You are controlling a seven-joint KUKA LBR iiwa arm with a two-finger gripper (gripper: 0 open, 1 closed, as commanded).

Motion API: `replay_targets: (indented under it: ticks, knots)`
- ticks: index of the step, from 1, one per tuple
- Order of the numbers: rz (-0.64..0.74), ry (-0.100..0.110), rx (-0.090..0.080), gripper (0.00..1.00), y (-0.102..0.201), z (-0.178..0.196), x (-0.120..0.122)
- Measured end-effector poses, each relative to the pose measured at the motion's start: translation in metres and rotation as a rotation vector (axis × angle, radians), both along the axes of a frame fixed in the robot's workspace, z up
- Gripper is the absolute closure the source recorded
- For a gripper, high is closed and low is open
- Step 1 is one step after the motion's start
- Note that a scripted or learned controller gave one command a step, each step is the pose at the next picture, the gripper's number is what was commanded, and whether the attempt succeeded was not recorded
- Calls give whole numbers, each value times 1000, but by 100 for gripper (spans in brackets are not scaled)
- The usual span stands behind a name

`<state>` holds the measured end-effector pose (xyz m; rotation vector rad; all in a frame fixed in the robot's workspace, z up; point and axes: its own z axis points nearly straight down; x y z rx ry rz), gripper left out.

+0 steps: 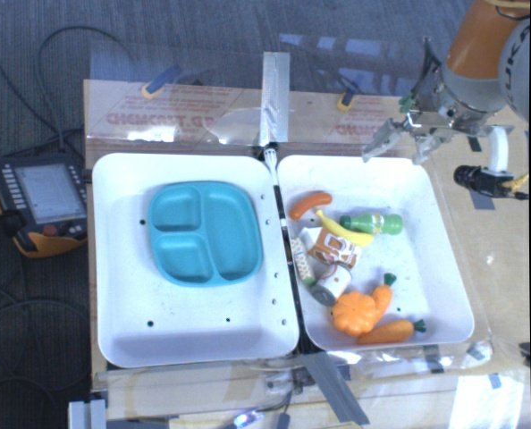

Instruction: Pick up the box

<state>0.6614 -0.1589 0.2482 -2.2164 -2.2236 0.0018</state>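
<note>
The box (335, 251) is a small brown and white carton lying in the middle of the right bin (444, 266), wedged among toy food. A yellow banana (344, 229) touches its upper edge and a white can (333, 285) lies just below it. My gripper (398, 150) hangs over the far rim of the right bin, well above and to the right of the box. Its two fingers are spread, open, with nothing between them.
Around the box lie an orange sausage (308, 204), a green bottle (374, 224), an orange pumpkin (355, 311) and two carrots (388, 332). The left bin (113, 311) holds a blue divided plate (203, 232). A teach pendant (37, 199) sits off the bench at left.
</note>
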Motion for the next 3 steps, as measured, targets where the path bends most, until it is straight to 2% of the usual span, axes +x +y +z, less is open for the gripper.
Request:
replay_targets:
  ticks: [1, 2, 3]
  knots:
    - [2, 1, -1, 100, 1, 9, 0]
    - [-280, -1, -5, 100, -22, 140, 7]
    - [-185, 0, -5, 100, -9, 147, -35]
